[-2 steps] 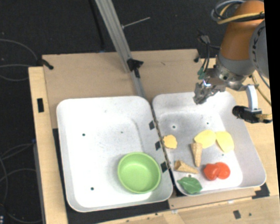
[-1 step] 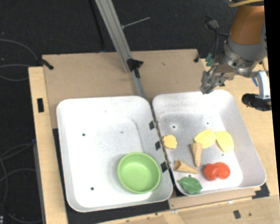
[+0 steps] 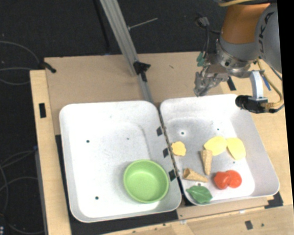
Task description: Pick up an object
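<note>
- Two shallow white bins sit side by side on the tan bench [image 3: 93, 78]; their inner walls touch along the middle.
- The left bin [image 3: 102, 128] holds one thing: a green bowl [image 3: 146, 181], upright, in the near right corner of that bin, close to the dividing wall.
- The right bin [image 3: 202, 115] holds a cluster of small toy foods, all in its near half.
- Against the dividing wall lies a small yellow piece [image 3: 178, 149].
- Toward the middle lie a larger yellow piece [image 3: 215, 145] and, just beside it on the right, a second yellow piece [image 3: 236, 148]; the two touch or nearly touch.
- A tan cone [image 3: 206, 161] lies below the larger yellow piece, point toward the near edge; a second tan cone [image 3: 194, 175] lies near it, lower left.
- A red tomato-like object [image 3: 227, 179] rests near the front wall, right of the cones.
- A green leafy piece [image 3: 199, 194] lies at the front wall, left of the red object.
- The gripper [image 3: 204, 86] hangs over the far rim of the right bin, above the bench edge, with nothing between its fingers.
- The finger spacing is too small and dark to read, so their state cannot be told.
- All the toy foods lie well apart from the gripper, toward the near side of the bin; the larger yellow piece is the closest.
- A grey metal post [image 3: 123, 38] rises from the bench behind the bins.
</note>
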Motion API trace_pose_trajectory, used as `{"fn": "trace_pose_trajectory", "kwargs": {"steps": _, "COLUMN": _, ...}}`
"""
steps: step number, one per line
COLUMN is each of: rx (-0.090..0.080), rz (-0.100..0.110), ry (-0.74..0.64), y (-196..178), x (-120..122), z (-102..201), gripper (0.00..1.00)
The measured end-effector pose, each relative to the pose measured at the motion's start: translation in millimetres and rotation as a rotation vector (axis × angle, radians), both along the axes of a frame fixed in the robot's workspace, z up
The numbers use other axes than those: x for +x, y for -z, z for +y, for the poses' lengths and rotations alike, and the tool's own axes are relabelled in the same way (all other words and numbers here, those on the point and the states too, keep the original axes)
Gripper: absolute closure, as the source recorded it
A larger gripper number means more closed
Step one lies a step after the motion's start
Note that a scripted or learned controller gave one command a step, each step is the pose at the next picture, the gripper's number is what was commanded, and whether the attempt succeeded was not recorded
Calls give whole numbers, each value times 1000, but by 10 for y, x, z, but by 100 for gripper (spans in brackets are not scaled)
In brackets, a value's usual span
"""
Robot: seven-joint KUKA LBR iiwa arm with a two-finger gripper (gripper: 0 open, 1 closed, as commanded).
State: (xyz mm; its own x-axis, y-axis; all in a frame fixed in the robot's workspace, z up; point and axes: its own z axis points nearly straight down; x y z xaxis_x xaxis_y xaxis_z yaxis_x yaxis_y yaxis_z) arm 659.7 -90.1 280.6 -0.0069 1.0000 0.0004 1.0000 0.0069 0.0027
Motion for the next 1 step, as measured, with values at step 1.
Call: {"fn": "trace_pose_trajectory", "kwargs": {"steps": 1, "rx": -1, "rz": 0, "ry": 0, "y": -19, "x": 67, "z": 543, "gripper": 100}}
